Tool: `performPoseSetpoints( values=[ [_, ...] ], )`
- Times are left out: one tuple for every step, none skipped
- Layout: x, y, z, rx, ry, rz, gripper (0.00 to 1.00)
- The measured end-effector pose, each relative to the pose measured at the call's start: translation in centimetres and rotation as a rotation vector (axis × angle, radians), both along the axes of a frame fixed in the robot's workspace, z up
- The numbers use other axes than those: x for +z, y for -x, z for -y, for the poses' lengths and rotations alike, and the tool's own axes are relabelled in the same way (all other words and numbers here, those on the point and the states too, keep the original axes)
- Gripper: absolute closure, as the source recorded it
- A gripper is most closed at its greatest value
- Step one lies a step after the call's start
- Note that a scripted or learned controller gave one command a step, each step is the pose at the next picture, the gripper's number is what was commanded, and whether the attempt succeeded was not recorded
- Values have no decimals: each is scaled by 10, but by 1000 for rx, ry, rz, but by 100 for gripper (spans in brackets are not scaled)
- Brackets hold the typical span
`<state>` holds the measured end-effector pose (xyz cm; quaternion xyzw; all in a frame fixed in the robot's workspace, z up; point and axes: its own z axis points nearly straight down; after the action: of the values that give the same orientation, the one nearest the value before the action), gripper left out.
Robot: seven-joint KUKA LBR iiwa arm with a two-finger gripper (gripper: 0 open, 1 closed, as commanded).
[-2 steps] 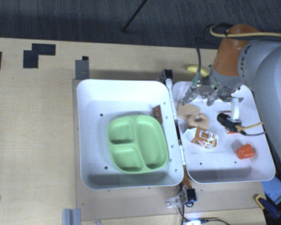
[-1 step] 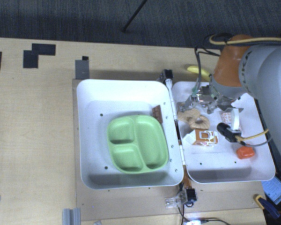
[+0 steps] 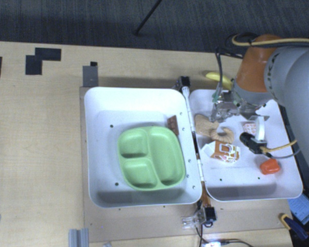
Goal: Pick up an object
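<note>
Bench (image 3: 36, 153): pale wood, with two white bins side by side on it.
Arm (image 3: 293, 81): big and grey, with an orange band. It reaches in over the far side of the right bin.
Left bin (image 3: 100, 138): white and shallow. It sits well off to the left of the gripper.
Right bin (image 3: 247, 184): white and shallow. The gripper hangs over its far half.
Green plate (image 3: 150, 157): light green, with three dips in it. It lies in the left bin, well apart from the gripper.
Gripper (image 3: 222, 111): grey metal, low over the right bin. I cannot tell if it is spread or pressed together.
Tan thing (image 3: 210, 128): the task's thing. It is soft-looking and lumpy, light brown with a darker brown patch (a bit like a little glove). It lies in the right bin near the wall between the bins, just beside the gripper, below it and to its left. I cannot tell if they touch.
White and orange packet (image 3: 223, 152): roundish, right below the tan thing and touching it, farther from the gripper. It has orange marks, too small to read.
Orange lump (image 3: 269, 166): small and bright, in the right bin, well below and right of the gripper.
White and red piece (image 3: 250, 127): small and flat, near the gripper's right. Its red print is too small to read.
Yellow thing (image 3: 218, 77): long and thin, just past the right bin's far rim, above the gripper.
Brown piece (image 3: 172, 123): tiny and dark, by the green plate's far corner in the left bin, left of the gripper.
</note>
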<state>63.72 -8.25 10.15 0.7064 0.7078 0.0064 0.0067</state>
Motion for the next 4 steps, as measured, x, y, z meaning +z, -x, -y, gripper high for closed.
performPoseSetpoints(
  values=[
    [-16, -32, 76, 1, 1, -15, 100],
    [-16, -32, 75, 3, 0, -15, 0],
    [-16, -32, 6, 4, -2, -16, 0],
    [-16, 6, 0, 0, -1, -16, 0]
  ],
)
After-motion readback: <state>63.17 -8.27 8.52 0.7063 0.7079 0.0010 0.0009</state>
